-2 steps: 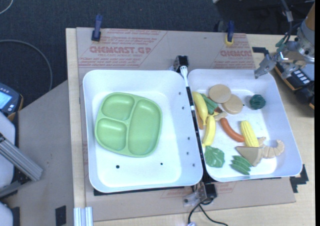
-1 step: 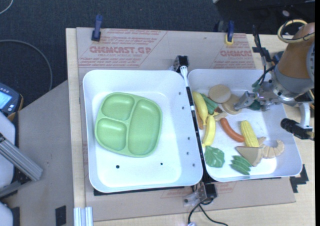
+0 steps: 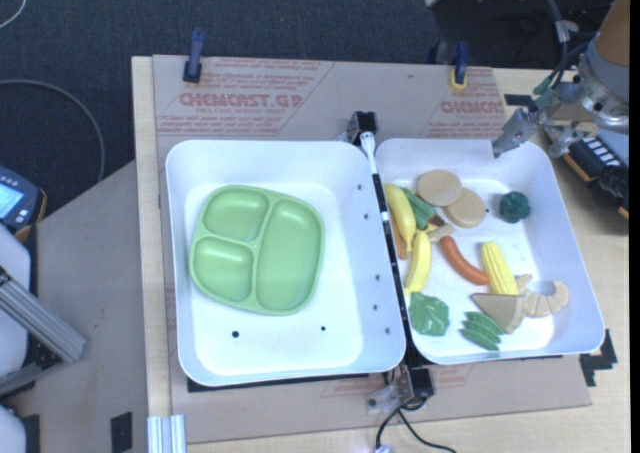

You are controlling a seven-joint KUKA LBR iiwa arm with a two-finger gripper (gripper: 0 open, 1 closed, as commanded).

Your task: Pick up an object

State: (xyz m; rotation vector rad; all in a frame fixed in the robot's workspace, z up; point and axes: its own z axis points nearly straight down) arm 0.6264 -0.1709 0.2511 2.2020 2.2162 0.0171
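Nearest me, at the front of the right-hand shallow white bin, the toy food crowds together: a green leafy piece, a green pea pod, a tan wedge and a pale shrimp-like piece. The pieces lie loose and jumbled, I'd guess tipped in rather than arranged, several of them touching. A little further back the yellow corn cob runs roughly front to back, beside an orange sausage set on a diagonal. Two yellow plastic bananas lie close to the hinge wall, long axes running front to back. Behind them sit two tan round discs, overlapping, and a dark green broccoli floret alone by the right wall, the easiest pick in my judgement. In the left white bin a light green divided plate lies flat. Furthest off, above the right bin's back corner, the grey gripper hangs clear of every piece; I cannot tell how its fingers are set
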